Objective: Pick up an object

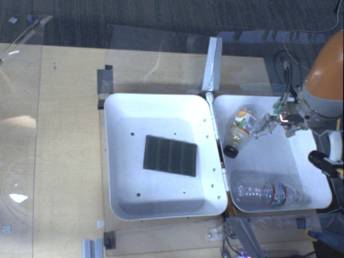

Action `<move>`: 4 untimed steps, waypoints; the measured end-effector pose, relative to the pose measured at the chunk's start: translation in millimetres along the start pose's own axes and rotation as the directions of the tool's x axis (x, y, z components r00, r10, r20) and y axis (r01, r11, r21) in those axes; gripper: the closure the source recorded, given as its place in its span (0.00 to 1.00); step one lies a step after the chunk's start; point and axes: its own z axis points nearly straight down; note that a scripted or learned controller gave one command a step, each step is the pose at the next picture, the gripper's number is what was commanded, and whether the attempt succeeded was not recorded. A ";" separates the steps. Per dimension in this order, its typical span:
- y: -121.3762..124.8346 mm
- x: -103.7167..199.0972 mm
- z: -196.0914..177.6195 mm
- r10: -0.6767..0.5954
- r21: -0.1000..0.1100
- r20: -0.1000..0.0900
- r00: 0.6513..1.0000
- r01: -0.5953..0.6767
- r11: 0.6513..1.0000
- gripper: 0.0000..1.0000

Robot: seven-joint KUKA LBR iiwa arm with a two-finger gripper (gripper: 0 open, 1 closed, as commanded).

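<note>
Pale wooden bench [59, 160] bearing two shallow white bins side by side, dark carpet beyond its far edge. Nearest item, in the right-hand bin [314, 171]: one clear plastic water bottle [269, 192], lying on its side along the near wall, with a coloured label band toward its right end. Left-hand bin [161, 112]: one dark ribbed rectangular mat [170, 155], lying flat near the middle of the floor, well apart from every wall. Farther back in the right-hand bin: one small juice bottle [240, 130] with an orange and green label and a black cap, lying tilted with the cap pointing toward the near left, close to the wall shared by the bins. Gripper [269, 125]: just to the right of the juice bottle, its thin fingers spread apart and reaching toward the bottle; nothing between them, and contact with the bottle cannot be told. Arm behind it, grey with orange band [325, 71], entering from the right. Farthest: grey upright post [212, 63] standing at the far junction of the two bins.
</note>
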 end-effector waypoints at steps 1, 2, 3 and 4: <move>48.3 0.3 148.7 -0.042 -0.002 0.000 0.999 0.042 0.999 0.00; 27.7 22.5 154.2 -0.115 -0.009 0.002 0.993 0.115 0.993 0.00; 27.2 23.0 144.2 -0.113 -0.006 -0.001 0.994 0.113 0.994 1.00; 67.2 40.5 68.8 -0.271 0.044 -0.016 0.962 0.272 0.961 1.00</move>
